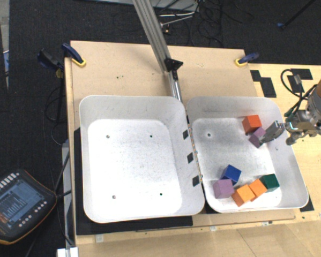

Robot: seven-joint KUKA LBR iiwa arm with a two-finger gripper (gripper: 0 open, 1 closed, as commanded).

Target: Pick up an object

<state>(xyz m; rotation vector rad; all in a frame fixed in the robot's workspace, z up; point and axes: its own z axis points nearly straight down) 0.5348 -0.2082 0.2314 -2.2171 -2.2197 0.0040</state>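
Note:
Several small blocks lie in the right bin [214,143]. An orange cube [251,123] and a purple block [255,138] sit together near its far right. At the bin's front are a blue cube [232,173], a purple cube [223,188], an orange cube [244,193] and a green cube [269,182]. My gripper [283,135] hangs over the bin's right rim, open, with nothing between its fingers. Its left finger [271,133] is right beside the purple block, touching or nearly so.
The left bin [85,143] adjoins the right one at a black hinge strip [191,157]. A slanted metal pole [155,31] crosses the back of the bench. Clamps [73,55] hold the board's far corners. A control pendant [15,205] lies off the bench at lower left.

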